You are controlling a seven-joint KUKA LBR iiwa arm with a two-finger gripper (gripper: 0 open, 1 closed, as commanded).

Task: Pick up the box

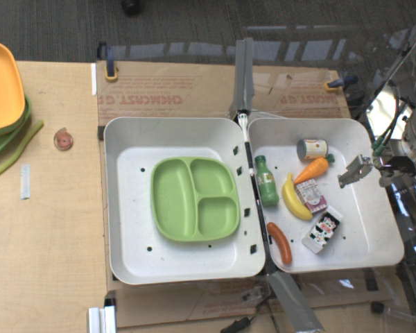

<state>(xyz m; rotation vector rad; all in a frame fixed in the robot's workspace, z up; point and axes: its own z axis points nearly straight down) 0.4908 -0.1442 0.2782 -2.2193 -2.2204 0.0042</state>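
Gripper [353, 172] sits over the right bin [374, 245], near its right wall, and nothing shows between its fingers. Can't tell if the fingers are spread or closed; too small and blurry.

The box [322, 230], white with black and red print, lies flat on the bin floor, down and to the left of the gripper and apart from it, not touching.

Between gripper and box, a bit further left, lies a small pink packet [311, 195]. A banana [294, 198] lies just left of the packet, touching it. A carrot [312, 170] lies left of the gripper at about the same level, tilted. A small can [312, 148] lies on its side above the carrot, up-left of the gripper.

A green bottle [266, 181] stands further left, near the wall between the bins. A sausage [280, 243] lies left of the box, close to the bin's lower left corner.

The left bin [125, 255] is far left of the gripper and holds a green divided plate [194, 198].

Beyond it, on the bench [48, 255], an orange plate [1, 85] sits on a green one at the far left edge.
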